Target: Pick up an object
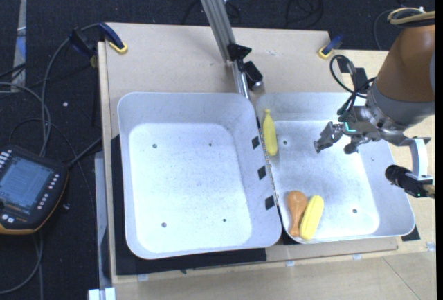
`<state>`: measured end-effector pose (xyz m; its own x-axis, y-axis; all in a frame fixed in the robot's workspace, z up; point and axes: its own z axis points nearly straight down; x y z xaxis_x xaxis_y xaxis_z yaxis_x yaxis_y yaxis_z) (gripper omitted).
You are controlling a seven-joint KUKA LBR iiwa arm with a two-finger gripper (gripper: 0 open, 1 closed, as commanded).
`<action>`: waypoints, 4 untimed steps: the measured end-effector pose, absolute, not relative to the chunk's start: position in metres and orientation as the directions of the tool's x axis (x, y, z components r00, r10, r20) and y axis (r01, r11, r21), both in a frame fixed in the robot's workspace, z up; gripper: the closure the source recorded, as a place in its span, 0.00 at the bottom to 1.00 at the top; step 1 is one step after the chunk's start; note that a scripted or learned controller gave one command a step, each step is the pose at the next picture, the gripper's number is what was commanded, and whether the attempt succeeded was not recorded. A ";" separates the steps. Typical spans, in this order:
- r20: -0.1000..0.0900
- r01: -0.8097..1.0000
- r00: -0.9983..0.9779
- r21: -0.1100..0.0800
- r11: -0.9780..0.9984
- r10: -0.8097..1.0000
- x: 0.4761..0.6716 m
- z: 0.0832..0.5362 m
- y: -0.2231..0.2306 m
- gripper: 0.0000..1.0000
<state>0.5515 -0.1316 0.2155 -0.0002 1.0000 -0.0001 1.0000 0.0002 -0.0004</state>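
While the gripper (337, 138) hangs right of centre in the frame, above the right bin (387, 174), its dark fingers look slightly spread with nothing between them, though they are small and hard to read. The nearest object is the banana (269, 134), lying lengthwise against the bin's left wall, just by the ridge where the two bins meet. Lower in the frame, near the bin's front edge, an orange piece (296, 208) and a yellow piece (311, 216) lie touching, side by side.

My judgement is that no object is chosen yet, so the step is to line up over one. The banana sits hard against the wall, which leaves little room for a finger on that side; closing across its narrow width from above seems best. The touching pair risks a grasp that catches both or nudges one away. The left bin (138, 111) fills the frame's middle left.
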 end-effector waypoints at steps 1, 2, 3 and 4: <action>0.000 1.000 0.000 0.000 0.000 1.000 0.552 0.215 -0.132 0.00; 0.001 1.000 0.000 -0.005 0.000 1.000 0.557 0.156 -0.136 0.00; 0.001 1.000 0.000 -0.004 0.000 1.000 0.558 0.114 -0.137 0.00; 0.000 1.000 0.000 -0.002 0.000 1.000 0.558 0.094 -0.137 0.00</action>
